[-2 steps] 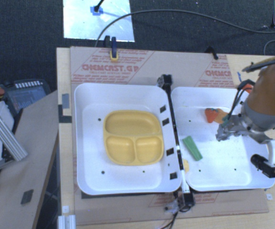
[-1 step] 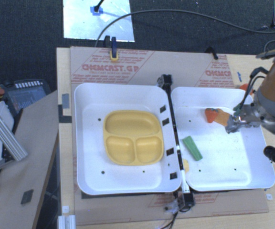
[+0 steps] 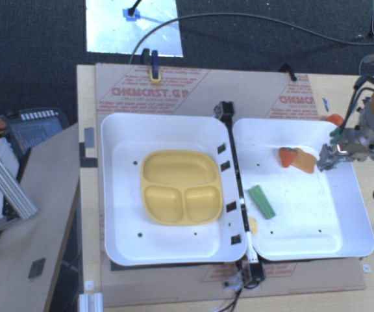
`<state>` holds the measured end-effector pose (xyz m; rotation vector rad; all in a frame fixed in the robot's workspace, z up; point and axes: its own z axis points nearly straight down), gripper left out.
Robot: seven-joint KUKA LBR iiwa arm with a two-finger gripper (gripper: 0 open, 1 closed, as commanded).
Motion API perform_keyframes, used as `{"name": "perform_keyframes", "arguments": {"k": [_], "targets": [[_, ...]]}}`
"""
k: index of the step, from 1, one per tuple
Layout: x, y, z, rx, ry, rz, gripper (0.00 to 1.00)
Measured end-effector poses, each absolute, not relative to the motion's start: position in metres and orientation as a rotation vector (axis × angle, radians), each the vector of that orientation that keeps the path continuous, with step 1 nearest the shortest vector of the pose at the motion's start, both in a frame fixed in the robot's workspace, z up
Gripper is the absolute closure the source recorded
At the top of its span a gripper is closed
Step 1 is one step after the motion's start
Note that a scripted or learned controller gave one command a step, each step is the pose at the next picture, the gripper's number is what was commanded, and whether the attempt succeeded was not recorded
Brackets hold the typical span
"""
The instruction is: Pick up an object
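An orange, carrot-like piece with a red end (image 3: 296, 158) lies in the right bin (image 3: 343, 239), near its back. A green block (image 3: 261, 201) lies slanted in that bin's left part. A small yellow bit (image 3: 252, 225) sits at the bin's left wall. My gripper (image 3: 327, 156) hangs over the right bin's right side, just right of the orange piece and close to its end. Nothing shows between the fingers.
The left bin (image 3: 119, 174) bears a yellow divided plate (image 3: 180, 186) with three compartments. A black divider with clips (image 3: 233, 181) runs between the bins. An orange-red item (image 3: 334, 119) lies outside, behind the right bin. The arm comes in from the right edge.
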<state>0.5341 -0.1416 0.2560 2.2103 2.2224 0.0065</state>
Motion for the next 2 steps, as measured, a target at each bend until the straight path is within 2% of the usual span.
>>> {"name": "perform_keyframes", "arguments": {"k": [2], "targets": [[0.574,-0.028,0.24,2.21,2.232,0.005,1.0]]}}
